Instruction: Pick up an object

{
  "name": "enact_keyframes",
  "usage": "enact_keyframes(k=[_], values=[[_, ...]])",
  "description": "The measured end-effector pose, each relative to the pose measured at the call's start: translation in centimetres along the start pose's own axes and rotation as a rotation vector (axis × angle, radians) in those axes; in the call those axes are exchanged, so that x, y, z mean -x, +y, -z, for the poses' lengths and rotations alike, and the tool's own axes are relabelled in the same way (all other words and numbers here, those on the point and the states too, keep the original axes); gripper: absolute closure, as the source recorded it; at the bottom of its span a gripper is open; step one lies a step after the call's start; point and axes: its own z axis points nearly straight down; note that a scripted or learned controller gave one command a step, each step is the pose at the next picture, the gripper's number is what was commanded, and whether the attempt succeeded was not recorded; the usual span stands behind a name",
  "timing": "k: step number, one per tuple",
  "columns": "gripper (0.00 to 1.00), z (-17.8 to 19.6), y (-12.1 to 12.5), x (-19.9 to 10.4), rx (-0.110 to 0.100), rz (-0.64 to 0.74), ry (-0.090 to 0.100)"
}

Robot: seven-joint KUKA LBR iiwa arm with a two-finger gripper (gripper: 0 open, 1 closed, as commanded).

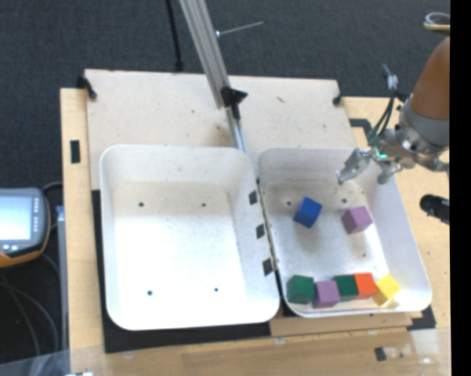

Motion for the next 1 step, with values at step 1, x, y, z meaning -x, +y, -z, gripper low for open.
enact_keyframes(k=[1], values=[[0.00,0.00,0.00,0.00,0.000,0.000,0.000]])
